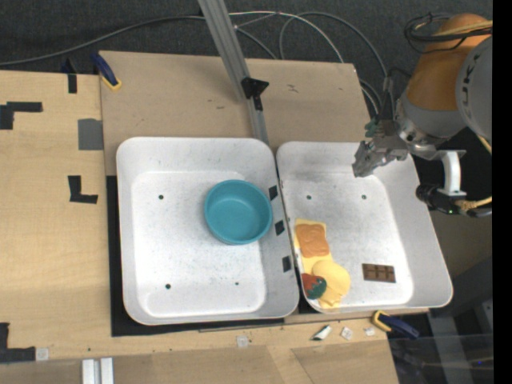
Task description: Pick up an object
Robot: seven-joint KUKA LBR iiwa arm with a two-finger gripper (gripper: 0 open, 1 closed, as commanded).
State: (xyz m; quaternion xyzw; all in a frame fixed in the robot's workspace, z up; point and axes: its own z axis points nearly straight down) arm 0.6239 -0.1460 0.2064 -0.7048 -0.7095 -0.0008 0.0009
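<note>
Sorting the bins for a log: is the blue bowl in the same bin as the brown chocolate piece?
No: the blue bowl sits in the left bin, while the chocolate piece lies in the right bin.

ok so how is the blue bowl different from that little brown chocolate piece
The blue bowl is round, deep and open on top; the brown chocolate piece is a flat, segmented rectangle. The bowl is far larger. The bowl sits in the left bin, the chocolate near the front of the right bin. Both lie clear of the claw.
</note>
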